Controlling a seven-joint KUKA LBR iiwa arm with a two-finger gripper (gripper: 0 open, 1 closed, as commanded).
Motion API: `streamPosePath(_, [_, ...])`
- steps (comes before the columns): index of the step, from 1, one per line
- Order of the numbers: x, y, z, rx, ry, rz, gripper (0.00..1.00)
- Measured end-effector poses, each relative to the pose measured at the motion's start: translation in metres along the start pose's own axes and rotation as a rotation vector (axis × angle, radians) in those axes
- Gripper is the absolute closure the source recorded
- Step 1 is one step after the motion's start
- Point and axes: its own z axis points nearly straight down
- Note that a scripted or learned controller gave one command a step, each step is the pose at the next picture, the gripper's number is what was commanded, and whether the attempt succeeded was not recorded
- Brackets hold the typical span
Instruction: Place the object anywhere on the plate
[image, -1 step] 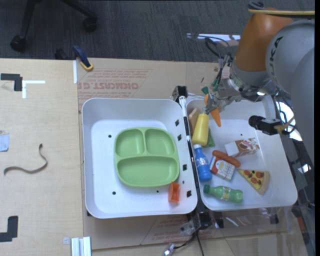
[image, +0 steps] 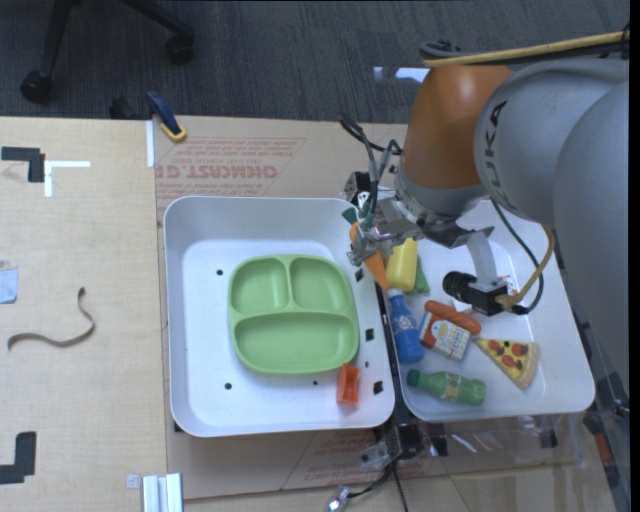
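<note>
The grey arm's jaws (image: 372, 238), their state impossible to tell, hang between the bins, likely heading for the green three-compartment plastic plate (image: 293, 313) at left.

Showing "KUKA", partly cut off, in dark letters on grey arm (image: 560, 110). Reading "CHICAZT GT", reversed red print, on cardboard (image: 230, 168) above left bin. Nothing else legible.

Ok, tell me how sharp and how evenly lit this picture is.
Camera view: lighting is soft and even, with faint shadows inside the left bin; the green plate and pizza slice toy are crisp; the arm close to the lens looks softer, and its bulk hides the jaws.
</note>
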Motion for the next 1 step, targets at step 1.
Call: streamPosePath(1, [-0.0006, -0.0002, -0.0001, 0.001, 0.000, 0.002, 0.00])
